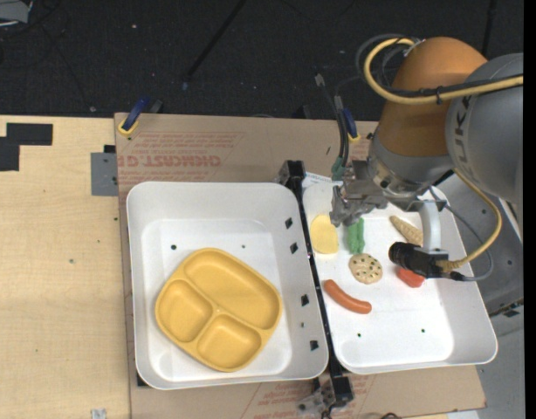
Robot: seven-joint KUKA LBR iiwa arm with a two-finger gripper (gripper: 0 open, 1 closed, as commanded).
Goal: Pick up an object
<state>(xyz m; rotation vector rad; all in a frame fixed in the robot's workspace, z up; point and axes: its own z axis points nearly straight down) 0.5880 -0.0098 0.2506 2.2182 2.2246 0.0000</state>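
Reaches in from the right as a grey arm with an orange band, the claw (pixel 349 209) low over the far-left part of the right bin (pixel 443 356). Hangs directly above a green toy vegetable (pixel 356 236), most probably the chosen thing, touching or almost touching its upper end; cannot tell which. Cannot tell either whether released or clenched, the tips being covered by the wrist. No sign of anything lifted, so judged as the step of descending or closing, with the pick not yet done. Just beside the green piece on its left, a pale yellow toy piece (pixel 324 233), close to the bin wall; just in front, a round cookie (pixel 366 269) with dark chips. Nearer the front, an orange-red sausage (pixel 347 297), lying apart. On the right, a tan cone-like piece (pixel 406 228) and a small red piece (pixel 410 278), partly hidden behind a black part of the arm. Probably aimed at the green one as a narrow thing, easy to pinch. Risk of pushing the yellow piece or the cookie. In the left bin (pixel 146 234), a yellow divided plate (pixel 217 306), lying flat, well apart from the work. Both bins on brown cardboard (pixel 207 147) over the pale wooden surface (pixel 50 278).
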